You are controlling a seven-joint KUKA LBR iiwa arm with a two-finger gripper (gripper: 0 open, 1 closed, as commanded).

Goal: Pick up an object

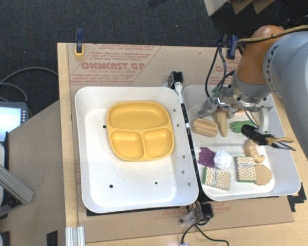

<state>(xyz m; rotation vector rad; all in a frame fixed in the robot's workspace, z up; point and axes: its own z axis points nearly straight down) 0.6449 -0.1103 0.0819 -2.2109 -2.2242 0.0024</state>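
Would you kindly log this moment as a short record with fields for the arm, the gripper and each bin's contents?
arm: reaches in from the right, over the right bin
gripper: low in that bin's far part, among the items
left bin: yellow tray, three compartments
right bin: bread roll, purple item, white ball, pliers, two patterned packets

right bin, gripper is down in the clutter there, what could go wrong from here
1. The gripper sits low over two bread-like pieces lying close together, so it may nudge one aside or catch both instead of lifting one cleanly.
2. The right bin is crowded: the pliers, a green item and other small toys lie near, and a sideways move could knock them.
3. The pieces lie near the bin's left wall, which may hinder the approach.
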